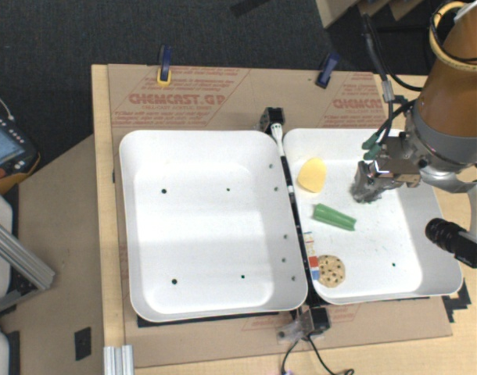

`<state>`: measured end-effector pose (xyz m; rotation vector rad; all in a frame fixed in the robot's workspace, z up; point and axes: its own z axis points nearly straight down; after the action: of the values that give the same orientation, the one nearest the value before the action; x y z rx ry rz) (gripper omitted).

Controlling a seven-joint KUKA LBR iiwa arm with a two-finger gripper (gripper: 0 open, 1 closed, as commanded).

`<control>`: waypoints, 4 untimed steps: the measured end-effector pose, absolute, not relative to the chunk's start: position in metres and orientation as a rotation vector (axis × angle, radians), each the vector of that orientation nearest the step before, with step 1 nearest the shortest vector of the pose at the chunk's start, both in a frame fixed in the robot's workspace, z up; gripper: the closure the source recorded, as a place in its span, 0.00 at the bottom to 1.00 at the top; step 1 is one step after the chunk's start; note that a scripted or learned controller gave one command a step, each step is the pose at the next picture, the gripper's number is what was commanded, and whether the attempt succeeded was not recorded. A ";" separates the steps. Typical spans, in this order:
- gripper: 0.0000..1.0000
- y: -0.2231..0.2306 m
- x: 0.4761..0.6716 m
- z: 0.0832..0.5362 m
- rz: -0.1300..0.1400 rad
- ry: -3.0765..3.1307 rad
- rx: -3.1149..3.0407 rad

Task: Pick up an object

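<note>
Hand [367, 191] low over right bin [395, 276], grip state unreadable to me. Green block [334, 217] at its 8 o'clock, yellow piece [312, 174] at 9; I judge approach underway.

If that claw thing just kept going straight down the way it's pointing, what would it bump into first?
Most likely the bare white floor of the right bin. The gripper points down beside the green block and yellow piece, seemingly over neither, though depth is hard to judge.

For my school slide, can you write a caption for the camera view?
Robot arm's tool hovers low in the right bin near a yellow piece, green block and cookie.
</note>
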<state>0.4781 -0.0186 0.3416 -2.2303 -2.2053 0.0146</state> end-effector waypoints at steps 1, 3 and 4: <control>1.00 0.050 0.533 0.343 -0.005 -2.230 -2.216; 1.00 0.070 0.534 0.354 -0.006 -2.228 -2.219; 1.00 0.113 0.503 0.361 0.001 -2.225 -2.214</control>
<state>0.5031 0.1131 0.3605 -2.2144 -2.2255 0.0011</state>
